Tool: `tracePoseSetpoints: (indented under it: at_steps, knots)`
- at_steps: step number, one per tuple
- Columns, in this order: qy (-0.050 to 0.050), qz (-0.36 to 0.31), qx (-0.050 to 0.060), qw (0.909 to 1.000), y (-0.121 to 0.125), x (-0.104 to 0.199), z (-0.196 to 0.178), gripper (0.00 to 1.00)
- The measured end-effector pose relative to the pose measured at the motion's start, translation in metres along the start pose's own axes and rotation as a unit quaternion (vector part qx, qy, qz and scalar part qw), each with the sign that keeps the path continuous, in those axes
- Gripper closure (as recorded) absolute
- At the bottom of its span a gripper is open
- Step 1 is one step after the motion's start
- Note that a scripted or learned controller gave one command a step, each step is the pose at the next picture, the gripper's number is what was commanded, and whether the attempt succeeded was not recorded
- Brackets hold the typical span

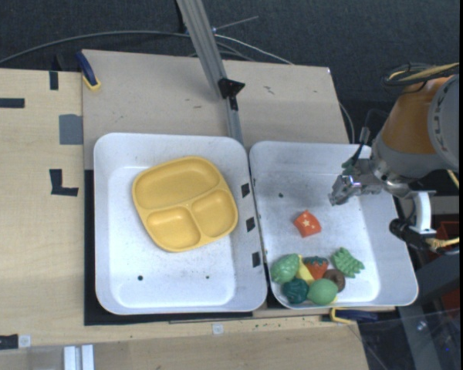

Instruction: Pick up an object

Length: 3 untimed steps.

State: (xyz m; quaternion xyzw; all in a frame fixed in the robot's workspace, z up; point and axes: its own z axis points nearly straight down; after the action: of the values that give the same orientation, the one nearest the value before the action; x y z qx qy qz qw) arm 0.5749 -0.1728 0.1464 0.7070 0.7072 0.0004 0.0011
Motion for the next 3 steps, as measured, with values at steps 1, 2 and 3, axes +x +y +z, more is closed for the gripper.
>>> tracePoseSetpoints:
  at_steps: [1,2,3]
  knots:
    - [0.000,-0.001,-0.002,1.0000,0.011,-0.003,-0.057,1.00]
    - [-0.001,-0.001,-0.002,1.0000,0.014,-0.005,-0.120,1.00]
    - [0.000,-0.001,0.001,1.0000,0.014,-0.004,-0.137,1.00]
